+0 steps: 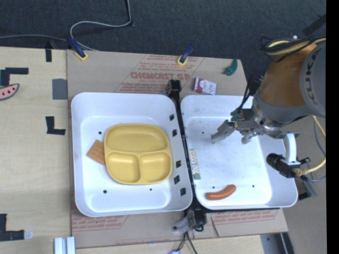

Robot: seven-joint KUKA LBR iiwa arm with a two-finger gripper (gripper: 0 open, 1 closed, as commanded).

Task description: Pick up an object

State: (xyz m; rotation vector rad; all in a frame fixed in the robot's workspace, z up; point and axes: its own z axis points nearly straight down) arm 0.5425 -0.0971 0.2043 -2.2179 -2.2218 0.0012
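Observation:
An orange-brown sausage [220, 192] lies near the front edge of the right bin [275, 194]. A yellow divided plate [139, 153] fills the middle of the left bin [85, 115], with a brown waffle-like square [96, 152] tucked against its left side. My gripper [233, 136] hovers over the upper middle of the right bin, well behind the sausage. Its fingers [220, 136] are spread apart, open, with nothing between them.
A small red and white packet [204, 85] and a green item [231, 66] lie on the cardboard behind the right bin. A black clip divider [177, 136] runs between the bins. A printed strip [193, 163] lies by the right bin's left wall.

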